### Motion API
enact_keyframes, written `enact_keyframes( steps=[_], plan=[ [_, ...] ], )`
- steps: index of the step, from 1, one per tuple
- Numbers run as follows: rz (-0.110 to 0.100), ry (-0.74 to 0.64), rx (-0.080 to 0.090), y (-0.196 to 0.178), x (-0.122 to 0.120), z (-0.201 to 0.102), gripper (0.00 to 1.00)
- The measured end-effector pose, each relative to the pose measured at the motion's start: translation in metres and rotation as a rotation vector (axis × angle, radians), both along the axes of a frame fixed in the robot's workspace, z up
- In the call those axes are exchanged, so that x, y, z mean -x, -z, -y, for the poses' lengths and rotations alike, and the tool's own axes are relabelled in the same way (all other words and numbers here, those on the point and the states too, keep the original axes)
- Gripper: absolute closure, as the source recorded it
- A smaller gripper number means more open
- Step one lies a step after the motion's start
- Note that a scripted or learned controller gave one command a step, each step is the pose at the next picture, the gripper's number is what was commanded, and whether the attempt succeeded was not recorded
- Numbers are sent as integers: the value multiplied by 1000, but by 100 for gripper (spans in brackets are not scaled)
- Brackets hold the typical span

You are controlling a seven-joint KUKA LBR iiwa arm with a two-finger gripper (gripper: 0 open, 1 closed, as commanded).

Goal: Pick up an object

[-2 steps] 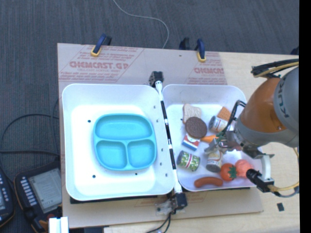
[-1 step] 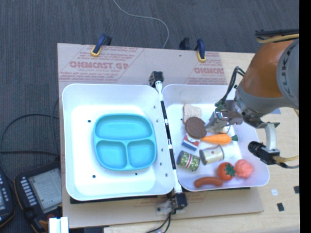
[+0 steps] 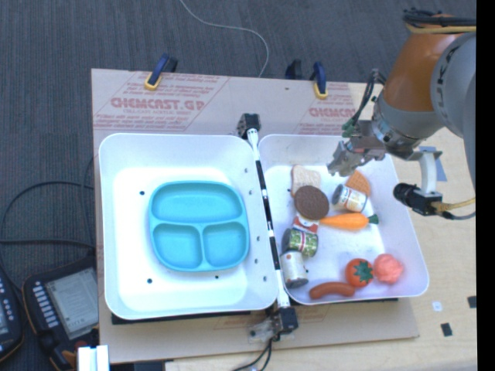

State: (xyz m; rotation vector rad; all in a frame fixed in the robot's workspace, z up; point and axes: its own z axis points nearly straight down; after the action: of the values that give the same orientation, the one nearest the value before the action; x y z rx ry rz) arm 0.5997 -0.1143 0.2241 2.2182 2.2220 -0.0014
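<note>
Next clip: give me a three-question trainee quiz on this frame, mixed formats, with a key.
1. True or false: the blue tray lies in the left bin.
2. Which lies nearest the front rim of the right bin? A) carrot B) sausage C) cookie
3. Fill in: the pincer hangs over the ___ bin.

Key: 1 true; 2 B; 3 right

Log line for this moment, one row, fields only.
arm: over right bin | gripper: above carrot and small jar, nothing seen held | left bin: blue tray
</note>
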Motion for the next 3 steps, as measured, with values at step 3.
enact_keyframes(
  steps=[3],
  plan=[
    [4,2,2,136,-2,-9,0]
  ],
)
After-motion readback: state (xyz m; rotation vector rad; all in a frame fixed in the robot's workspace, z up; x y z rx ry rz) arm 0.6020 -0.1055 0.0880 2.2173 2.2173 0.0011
